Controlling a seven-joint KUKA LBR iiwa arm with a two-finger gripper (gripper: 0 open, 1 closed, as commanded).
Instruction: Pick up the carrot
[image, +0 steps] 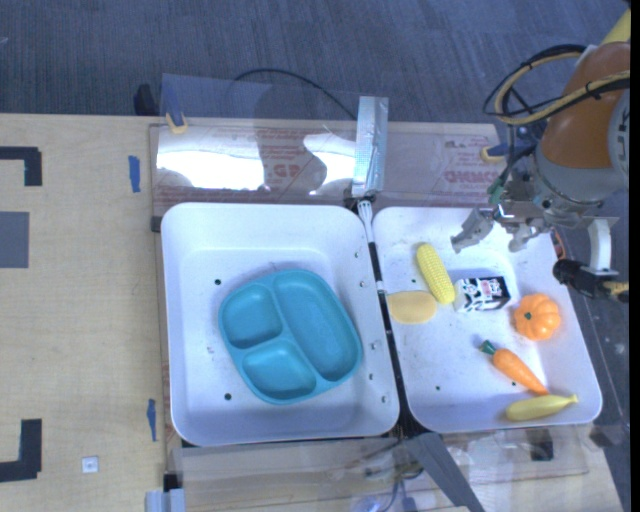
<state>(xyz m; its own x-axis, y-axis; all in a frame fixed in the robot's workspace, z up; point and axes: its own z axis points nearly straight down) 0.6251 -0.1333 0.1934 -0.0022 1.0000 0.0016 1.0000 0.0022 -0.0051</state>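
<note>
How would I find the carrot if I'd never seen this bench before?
Look in the right-hand white bin, down toward its near corner. The carrot lies there at a slant, between the round orange pumpkin and the yellow banana. It is the one long, tapered orange thing, with a small green tip at one end.

Bright even overhead light, strong glare on the clear plastic sheet (255, 160), soft shadows, mild blur
</note>
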